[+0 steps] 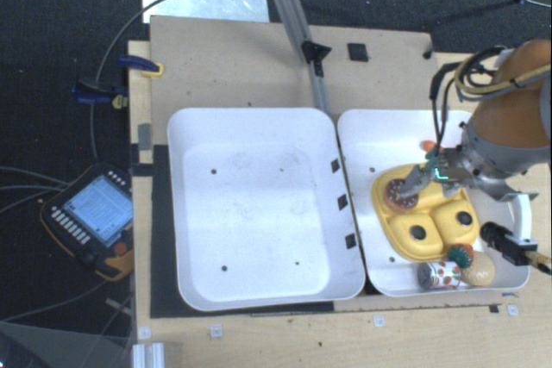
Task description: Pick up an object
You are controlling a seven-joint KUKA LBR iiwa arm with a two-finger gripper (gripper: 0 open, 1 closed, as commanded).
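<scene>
a dark carpeted floor, strewn with black cables, surrounds a tan bench (259, 65) that carries two shallow white bins side by side. the left bin (185, 142) lies well apart from the action; a handheld pendant (90, 215) sits on the floor to its left. the right bin (362, 138) holds all the objects: a yellow tray-like piece with round hollows (427, 224) in the middle, a small printed can (438, 274) and a pale egg-shaped object (479, 271) against the near wall, and a small red-and-green item (461, 254) just beside them.

the grey arm (517, 116) reaches in from the right, and its gripper (414, 185) is down over the yellow piece's upper-left hollow, where something brown and round (400, 195) sits. i cannot tell how the claw stands, released or clenched, because the tip is too small and too cluttered to read.

the risks look plain. the brown thing lies recessed in the hollow, so the claw may catch the yellow rim instead, or drag the whole piece up and drop it. a lift from a shallow contact on the edge would likely slip. the piece could also be shoved toward the can and the egg-shaped object.
</scene>
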